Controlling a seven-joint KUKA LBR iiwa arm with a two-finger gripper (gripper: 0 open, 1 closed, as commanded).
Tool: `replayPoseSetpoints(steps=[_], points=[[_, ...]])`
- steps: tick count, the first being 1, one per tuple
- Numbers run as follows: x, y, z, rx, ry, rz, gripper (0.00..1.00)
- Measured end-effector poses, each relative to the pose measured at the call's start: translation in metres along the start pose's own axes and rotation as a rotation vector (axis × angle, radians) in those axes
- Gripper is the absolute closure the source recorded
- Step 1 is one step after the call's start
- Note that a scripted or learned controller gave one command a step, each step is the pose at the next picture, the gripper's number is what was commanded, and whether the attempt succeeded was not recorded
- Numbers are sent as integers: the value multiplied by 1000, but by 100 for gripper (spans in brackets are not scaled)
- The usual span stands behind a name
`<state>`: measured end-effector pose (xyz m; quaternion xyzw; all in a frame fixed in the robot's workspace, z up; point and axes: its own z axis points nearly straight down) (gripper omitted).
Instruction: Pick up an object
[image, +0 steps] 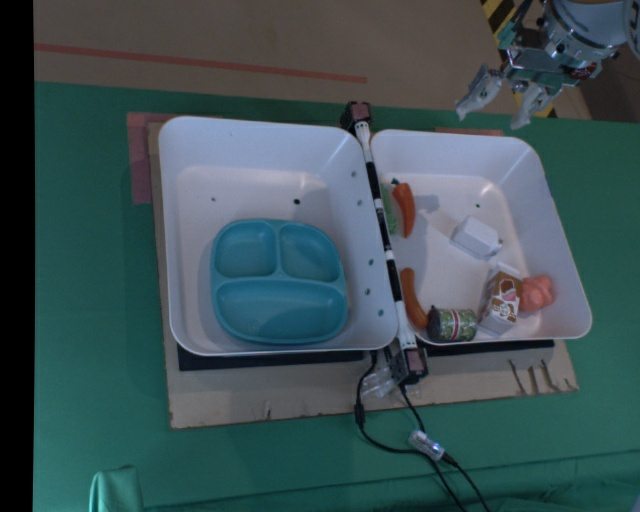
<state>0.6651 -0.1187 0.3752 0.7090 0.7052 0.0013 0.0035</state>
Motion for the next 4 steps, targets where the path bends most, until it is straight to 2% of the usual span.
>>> replayPoseSetpoints(steps=[1, 2, 3, 4], points=[[-55, 35, 87, 1, -5, 3, 0], [-56, 37, 67, -14, -12, 7, 100], [-57, 37, 67, -14, -13, 7, 0], [-58, 39, 46, -29, -20, 11, 100]])
